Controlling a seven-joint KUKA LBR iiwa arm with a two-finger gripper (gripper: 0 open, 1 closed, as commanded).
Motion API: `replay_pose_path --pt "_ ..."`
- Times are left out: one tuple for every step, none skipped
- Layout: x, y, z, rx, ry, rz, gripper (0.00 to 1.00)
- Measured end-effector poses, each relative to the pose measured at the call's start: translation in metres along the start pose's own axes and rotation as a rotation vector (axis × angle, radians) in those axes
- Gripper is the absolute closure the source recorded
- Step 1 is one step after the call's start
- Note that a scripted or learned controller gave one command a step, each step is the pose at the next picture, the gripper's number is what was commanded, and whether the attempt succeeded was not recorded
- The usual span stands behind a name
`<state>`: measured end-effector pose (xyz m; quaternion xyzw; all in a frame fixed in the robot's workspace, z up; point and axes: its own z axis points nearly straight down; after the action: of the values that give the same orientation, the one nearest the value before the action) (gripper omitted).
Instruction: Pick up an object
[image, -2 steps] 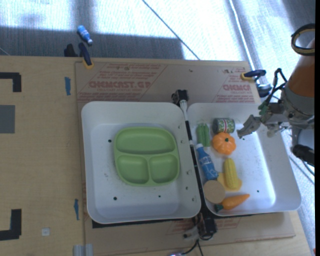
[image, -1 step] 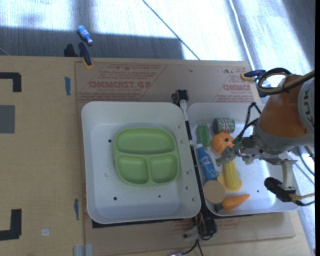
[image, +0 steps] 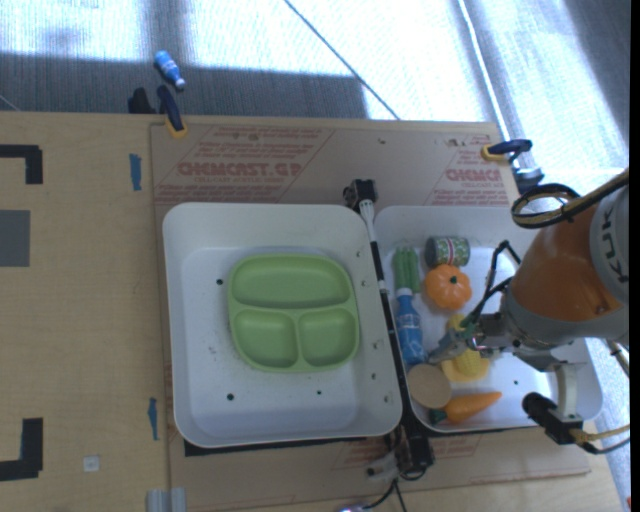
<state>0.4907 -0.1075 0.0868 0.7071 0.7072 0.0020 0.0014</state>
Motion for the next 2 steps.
replay_pose_path --pt "-0.007 0.058 0.000 -0.002 -0.003 0.000 0.00" --pt "-0.008 0.059 -0.011 -0.007 -0.006 0.001 1.00"
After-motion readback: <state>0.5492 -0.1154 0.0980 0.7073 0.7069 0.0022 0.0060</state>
